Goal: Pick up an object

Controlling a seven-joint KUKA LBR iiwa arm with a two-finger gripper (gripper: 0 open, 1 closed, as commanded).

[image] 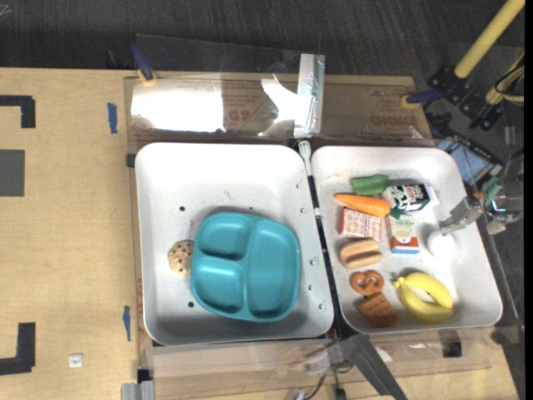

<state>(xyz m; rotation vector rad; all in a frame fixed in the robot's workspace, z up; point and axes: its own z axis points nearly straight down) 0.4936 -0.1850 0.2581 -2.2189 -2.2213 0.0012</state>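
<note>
Left bin (158, 182): fills the centre-left of the frame; it holds a teal divided plate (246, 265) and, touching the plate's left edge, a cookie (179, 257).
Right bin (470, 294): fills the centre-right of the frame and holds the toy food from which an object may be picked.
Upper items: a green pepper (369, 183) lies above an orange carrot (362, 204); a black-and-white carton (409, 196) sits just to their right.
Middle items: a red-and-white packet (360, 222) lies beside a small box (404, 232); a hot dog (361, 253) lies below the packet.
Lower items: a pretzel (366, 282) and a brown piece (376, 308) sit at the lower left of this bin, with a banana (425, 296) just to their right.
Gripper (454, 222): at the right edge of the right bin, low over bare floor, near the small box but apart from it.
Tool state: whether the fingers stand wide or narrow cannot be told; no object is seen between them.
Done: judged from the layout, the arm has reached the bin with the objects.
Left: every item lies in the bin, so choosing, closing on and lifting one all remain.
</note>
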